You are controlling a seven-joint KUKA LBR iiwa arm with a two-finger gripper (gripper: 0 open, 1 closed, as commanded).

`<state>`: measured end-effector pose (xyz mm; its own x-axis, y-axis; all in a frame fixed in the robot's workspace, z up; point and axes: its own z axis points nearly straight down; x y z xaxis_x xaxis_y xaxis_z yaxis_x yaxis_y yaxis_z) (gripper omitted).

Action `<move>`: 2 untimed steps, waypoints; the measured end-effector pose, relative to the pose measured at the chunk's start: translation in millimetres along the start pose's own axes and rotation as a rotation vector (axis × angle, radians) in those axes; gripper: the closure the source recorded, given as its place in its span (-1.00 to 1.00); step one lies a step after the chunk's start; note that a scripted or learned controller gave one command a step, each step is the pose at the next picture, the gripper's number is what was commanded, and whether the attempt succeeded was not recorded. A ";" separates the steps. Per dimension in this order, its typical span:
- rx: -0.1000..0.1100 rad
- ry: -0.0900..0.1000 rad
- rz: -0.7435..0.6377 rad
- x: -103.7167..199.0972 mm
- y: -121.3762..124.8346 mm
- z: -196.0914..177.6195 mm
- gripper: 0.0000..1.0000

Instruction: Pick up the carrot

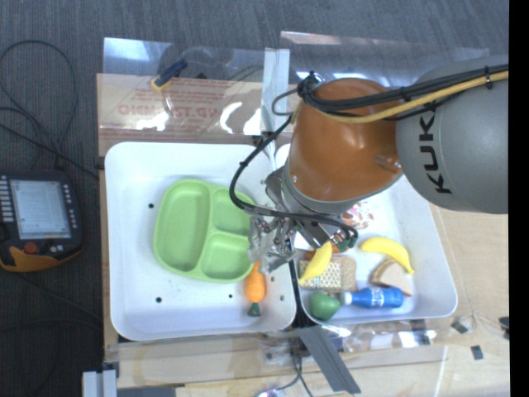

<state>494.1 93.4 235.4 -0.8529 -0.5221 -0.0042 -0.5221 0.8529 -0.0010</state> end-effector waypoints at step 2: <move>-0.008 0.008 -0.335 -10.2 35.3 47.9 1.00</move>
<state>484.5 128.9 187.5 -0.6341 -0.7733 0.0032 -0.7732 0.6341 0.0071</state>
